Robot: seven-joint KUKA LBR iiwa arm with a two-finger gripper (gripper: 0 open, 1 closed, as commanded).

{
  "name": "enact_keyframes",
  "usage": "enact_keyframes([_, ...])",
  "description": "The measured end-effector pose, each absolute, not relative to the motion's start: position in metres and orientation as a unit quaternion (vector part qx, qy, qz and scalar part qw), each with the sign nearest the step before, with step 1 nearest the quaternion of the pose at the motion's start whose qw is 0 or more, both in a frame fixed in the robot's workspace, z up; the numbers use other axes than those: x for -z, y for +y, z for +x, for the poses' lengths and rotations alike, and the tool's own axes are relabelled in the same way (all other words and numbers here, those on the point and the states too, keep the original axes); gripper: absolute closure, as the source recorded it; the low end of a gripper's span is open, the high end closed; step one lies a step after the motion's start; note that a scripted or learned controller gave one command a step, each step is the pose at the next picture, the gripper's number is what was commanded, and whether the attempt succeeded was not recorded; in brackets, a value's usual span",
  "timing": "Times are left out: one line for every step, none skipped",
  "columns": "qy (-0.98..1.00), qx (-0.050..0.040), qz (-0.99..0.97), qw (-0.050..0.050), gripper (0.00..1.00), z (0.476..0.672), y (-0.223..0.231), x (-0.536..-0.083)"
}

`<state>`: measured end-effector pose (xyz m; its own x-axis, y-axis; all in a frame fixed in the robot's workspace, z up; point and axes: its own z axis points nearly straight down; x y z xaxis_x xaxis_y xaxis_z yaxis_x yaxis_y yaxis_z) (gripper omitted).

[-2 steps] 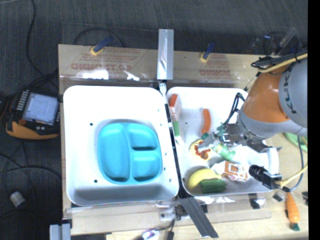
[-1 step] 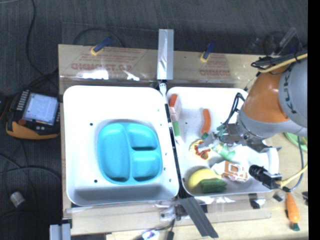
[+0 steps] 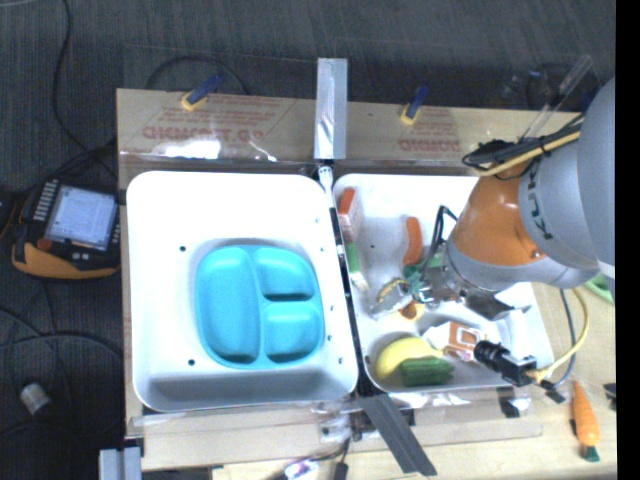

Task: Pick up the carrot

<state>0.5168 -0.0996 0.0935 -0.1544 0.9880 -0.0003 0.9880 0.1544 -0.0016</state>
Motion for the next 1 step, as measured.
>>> enact_keyframes([-0.737,-0.0018,-0.676,0.001,0.00,0.5524,-0.1080,-0.1295])
